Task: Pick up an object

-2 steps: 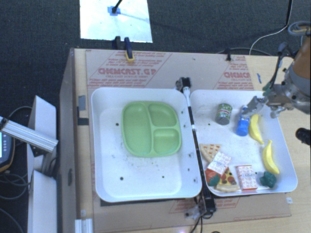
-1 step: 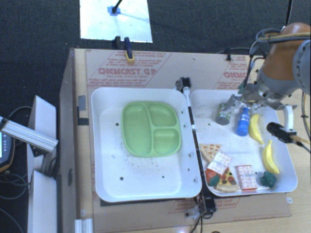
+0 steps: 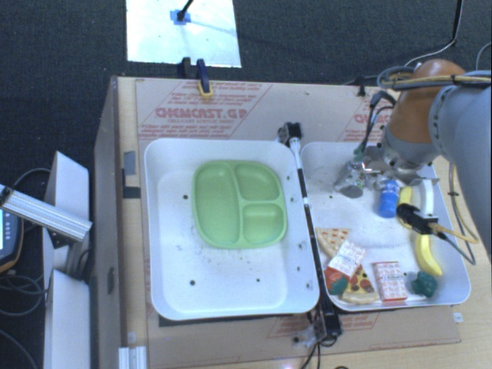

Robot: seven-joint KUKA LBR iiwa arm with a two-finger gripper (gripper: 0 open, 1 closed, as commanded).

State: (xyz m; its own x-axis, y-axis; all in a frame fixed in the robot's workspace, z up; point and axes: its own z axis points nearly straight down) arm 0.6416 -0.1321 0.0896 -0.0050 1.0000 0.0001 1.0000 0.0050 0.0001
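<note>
My gripper [image 3: 350, 184] hangs low over the back left part of the right bin [image 3: 329, 157], above bare white floor. A small blue bottle [image 3: 388, 200] stands just to its right, apart from it. A yellow banana [image 3: 427, 250] lies along the bin's right side. Toward the front are a pizza slice [image 3: 331, 241], a white and red packet [image 3: 347, 258], a second pizza slice [image 3: 356, 287], a red box [image 3: 390, 280] and a dark green lump [image 3: 423, 284]. I see nothing held in the gripper.
The left bin [image 3: 177, 283] holds a pale green divided plate [image 3: 238, 204]. A black rail [image 3: 305, 206] runs between the two bins. The grey arm with its orange band [image 3: 430, 106] comes in over the back right corner.
</note>
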